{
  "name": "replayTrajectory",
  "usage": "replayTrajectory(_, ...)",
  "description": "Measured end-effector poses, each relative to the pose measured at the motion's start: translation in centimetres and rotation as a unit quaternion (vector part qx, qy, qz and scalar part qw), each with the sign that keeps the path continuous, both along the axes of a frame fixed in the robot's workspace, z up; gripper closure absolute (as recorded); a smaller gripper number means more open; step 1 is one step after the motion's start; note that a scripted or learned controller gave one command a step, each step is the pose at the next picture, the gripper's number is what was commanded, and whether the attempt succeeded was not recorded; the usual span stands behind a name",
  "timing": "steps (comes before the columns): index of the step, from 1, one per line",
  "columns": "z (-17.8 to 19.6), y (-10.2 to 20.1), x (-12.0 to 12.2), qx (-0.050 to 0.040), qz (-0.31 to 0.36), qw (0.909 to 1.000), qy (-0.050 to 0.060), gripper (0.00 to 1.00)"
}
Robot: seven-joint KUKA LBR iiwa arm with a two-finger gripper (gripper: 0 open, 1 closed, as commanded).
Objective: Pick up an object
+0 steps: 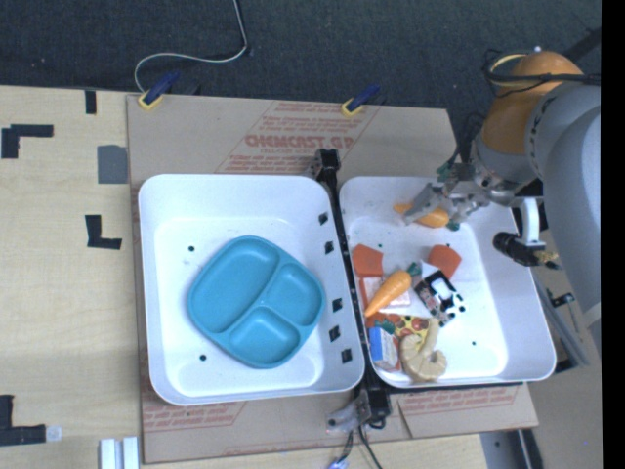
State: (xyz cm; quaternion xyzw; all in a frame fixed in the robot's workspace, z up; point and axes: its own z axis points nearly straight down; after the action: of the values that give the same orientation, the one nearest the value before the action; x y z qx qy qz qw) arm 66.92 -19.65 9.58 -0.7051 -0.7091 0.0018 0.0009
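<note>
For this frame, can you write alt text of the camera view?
A grey arm's tool hangs over the far part of the right bin, by a small orange piece. Toy food, including a carrot, clusters nearer; the left bin holds a blue divided plate.

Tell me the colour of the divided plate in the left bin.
Light blue: the divided plate shows clearly in the camera view.

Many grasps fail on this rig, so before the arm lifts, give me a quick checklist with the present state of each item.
1. Pincer over the right bin: ok.
2. Orange item at the pincer tips: ok.
3. Item firmly between the tips: cannot tell.
4. Other items, such as the carrot, apart from the pincer: ok.
5. Blue divided plate in the left bin, away from the arm: ok.
</note>
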Motion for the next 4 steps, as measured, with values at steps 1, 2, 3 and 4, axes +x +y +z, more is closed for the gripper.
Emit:
replayTrajectory(1, -0.4, 2.7, 0.1, -0.0063, -0.002, 1.0000, -0.004, 0.00)
replayTrajectory(2, 0.8, 2.5, 0.1, -0.0087, -0.001, 1.0000, -0.002, 1.00)
replayTrajectory(3, 3.4, 5.8, -4.1, 0.0006, -0.002, 1.0000, -0.001, 1.00)
replayTrajectory(4, 3.4, 5.8, -4.1, 0.0006, -0.002, 1.0000, 0.000, 0.00)
